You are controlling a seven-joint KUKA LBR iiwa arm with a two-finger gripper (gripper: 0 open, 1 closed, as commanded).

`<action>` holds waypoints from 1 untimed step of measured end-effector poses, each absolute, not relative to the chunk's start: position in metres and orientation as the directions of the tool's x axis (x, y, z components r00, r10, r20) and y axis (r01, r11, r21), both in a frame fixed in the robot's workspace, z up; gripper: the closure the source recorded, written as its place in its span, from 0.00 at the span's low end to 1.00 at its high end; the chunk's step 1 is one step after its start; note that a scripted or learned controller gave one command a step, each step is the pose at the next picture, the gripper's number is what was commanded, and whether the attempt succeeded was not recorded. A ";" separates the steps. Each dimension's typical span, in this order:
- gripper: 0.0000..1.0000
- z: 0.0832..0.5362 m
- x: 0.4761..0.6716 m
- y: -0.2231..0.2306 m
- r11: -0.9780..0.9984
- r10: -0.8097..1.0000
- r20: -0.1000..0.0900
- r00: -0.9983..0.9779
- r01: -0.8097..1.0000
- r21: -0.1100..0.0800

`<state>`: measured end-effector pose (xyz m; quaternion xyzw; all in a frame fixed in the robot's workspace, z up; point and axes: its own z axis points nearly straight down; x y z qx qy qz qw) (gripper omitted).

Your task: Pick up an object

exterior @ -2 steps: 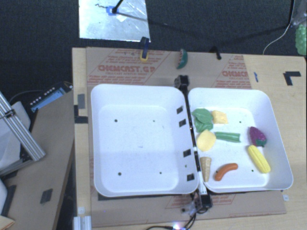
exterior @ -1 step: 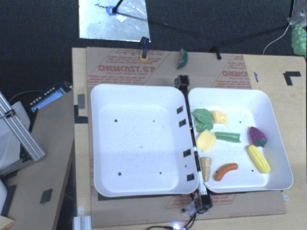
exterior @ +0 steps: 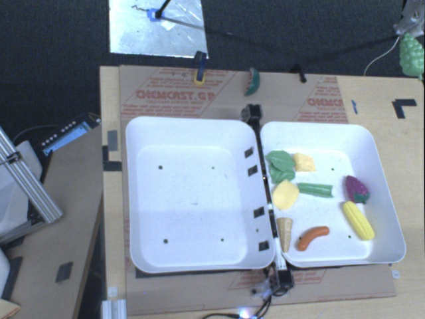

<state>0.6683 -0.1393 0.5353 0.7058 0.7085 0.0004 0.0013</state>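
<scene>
Knobbly green toy (exterior: 412, 54) stands long-axis up-down in view, just below jaws whose state I cannot tell.

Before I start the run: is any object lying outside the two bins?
Yes. A small green and red toy piece lies on the board behind the bins, apart from the other toy foods in the right bin.

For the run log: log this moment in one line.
tool: top right, above bench, green grape bunch at it | right bin: corn cob, sausage, purple eggplant, others | state: mid-task
</scene>
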 end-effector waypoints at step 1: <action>1.00 0.535 0.668 -0.129 0.004 1.000 -0.001 -0.004 1.000 0.002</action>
